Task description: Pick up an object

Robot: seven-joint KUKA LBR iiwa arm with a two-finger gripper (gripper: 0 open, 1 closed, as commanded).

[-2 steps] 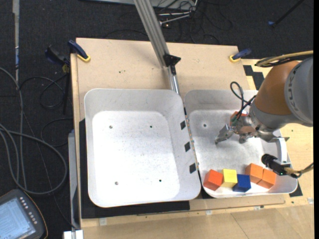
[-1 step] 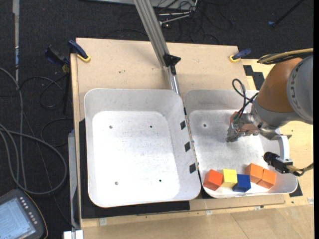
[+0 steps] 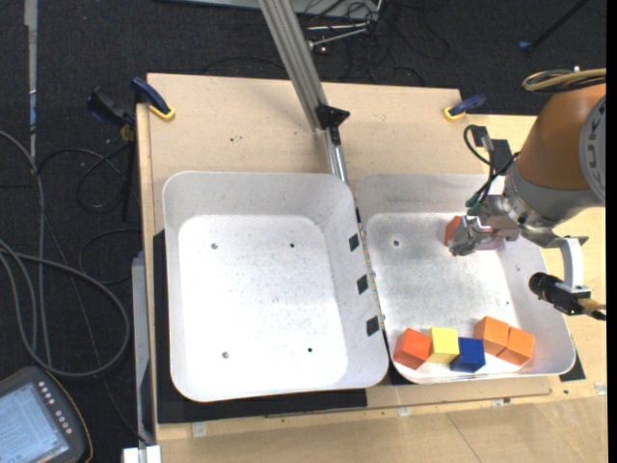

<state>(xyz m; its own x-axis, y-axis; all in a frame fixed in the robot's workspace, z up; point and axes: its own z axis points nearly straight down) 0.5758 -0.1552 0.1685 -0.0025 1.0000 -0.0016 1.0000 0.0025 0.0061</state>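
My gripper [image 3: 465,236] hangs over the back middle of the right bin [image 3: 424,258], reaching in from the right. A small orange block [image 3: 452,230] sits between its fingers on their left side, partly hidden by them, and the fingers are shut on it. Along the right bin's front wall lies a row of blocks: an orange-red one [image 3: 415,347], a yellow one [image 3: 444,342], a blue one [image 3: 469,355] and two orange ones [image 3: 495,333] [image 3: 520,345].
The left bin [image 3: 193,278] lies beside the right one, their rims meeting at the middle. A slanted metal pole [image 3: 294,51] comes down to the back of that seam. Clamps [image 3: 154,99] [image 3: 463,107] grip the board's far corners.
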